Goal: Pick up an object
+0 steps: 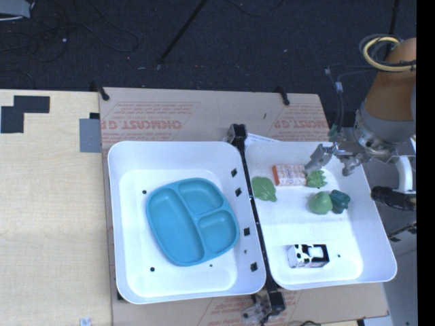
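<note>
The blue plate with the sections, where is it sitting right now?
The blue divided plate lies flat in the left white bin, left of the divider between the bins, apart from the small items in the right bin.

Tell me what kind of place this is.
Probably a robotics lab: a robot arm reaches over two white bins, one holding a blue divided plate, with cables on dark carpet.

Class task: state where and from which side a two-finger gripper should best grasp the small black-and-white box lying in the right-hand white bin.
Probably across the short sides of the small black-and-white box, coming straight down: it lies flat, long axis left-right, alone near the front of the right-hand white bin.
</note>
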Controlling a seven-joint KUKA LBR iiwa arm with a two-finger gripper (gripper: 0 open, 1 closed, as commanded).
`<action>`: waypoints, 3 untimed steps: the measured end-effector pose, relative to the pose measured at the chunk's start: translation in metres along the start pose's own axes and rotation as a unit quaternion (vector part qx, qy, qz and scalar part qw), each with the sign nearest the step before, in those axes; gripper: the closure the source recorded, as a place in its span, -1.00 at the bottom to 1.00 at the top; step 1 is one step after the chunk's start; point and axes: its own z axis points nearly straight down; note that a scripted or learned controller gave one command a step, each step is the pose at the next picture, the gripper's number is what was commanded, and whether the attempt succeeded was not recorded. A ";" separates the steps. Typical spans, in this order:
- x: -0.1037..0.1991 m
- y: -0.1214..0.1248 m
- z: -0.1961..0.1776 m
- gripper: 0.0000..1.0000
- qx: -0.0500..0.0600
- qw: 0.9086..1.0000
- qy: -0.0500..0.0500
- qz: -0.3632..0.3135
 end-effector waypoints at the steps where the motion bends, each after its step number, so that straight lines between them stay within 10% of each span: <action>1: 0.000 0.003 -0.007 -1.00 -0.006 1.000 -0.001 -0.001; 3: 0.003 0.006 0.121 -1.00 -0.004 1.000 0.000 -0.001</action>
